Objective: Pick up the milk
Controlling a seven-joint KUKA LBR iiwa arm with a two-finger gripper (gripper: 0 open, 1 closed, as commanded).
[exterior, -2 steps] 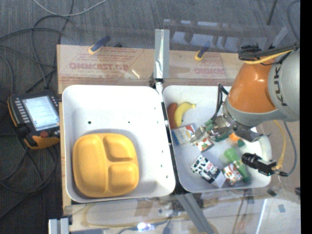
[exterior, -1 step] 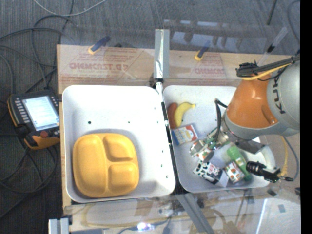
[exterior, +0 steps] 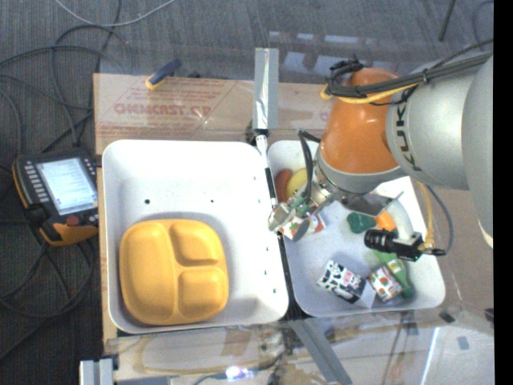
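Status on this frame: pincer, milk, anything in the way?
Pincer low by right bin's left wall, at a small white carton. Cow-patterned milk carton lies apart, untouched. Red-and-green box close beside it.

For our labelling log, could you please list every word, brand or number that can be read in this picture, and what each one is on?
"KU": the start of a brand name, on the arm; the rest is cut off.
Red print on the cardboard: too blurred to read.
Pendant screen: too small to read.
Milk and the carton beside it: print too small to read.
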